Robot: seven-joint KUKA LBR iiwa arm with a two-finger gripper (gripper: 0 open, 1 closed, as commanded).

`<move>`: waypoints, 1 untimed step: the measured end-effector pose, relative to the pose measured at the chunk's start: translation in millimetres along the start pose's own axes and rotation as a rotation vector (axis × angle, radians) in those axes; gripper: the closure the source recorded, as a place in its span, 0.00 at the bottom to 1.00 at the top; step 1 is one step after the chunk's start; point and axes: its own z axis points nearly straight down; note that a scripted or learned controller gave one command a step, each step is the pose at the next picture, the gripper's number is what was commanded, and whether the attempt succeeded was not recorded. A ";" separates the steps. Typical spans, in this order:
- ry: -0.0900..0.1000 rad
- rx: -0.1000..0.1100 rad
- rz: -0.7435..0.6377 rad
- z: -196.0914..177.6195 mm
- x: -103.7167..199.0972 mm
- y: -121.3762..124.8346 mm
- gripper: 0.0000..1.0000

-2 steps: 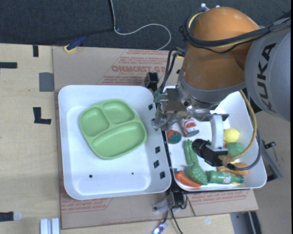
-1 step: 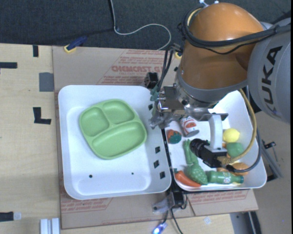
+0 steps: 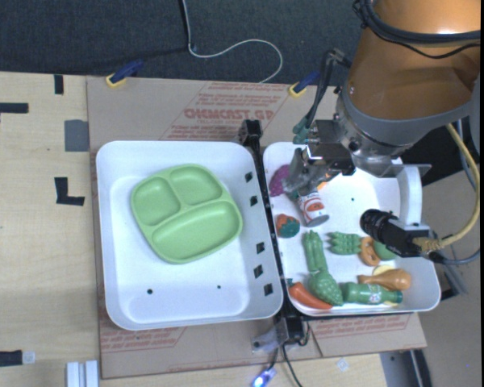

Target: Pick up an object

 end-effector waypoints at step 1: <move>-0.001 0.005 -0.001 32.8 5.0 -0.3 1.00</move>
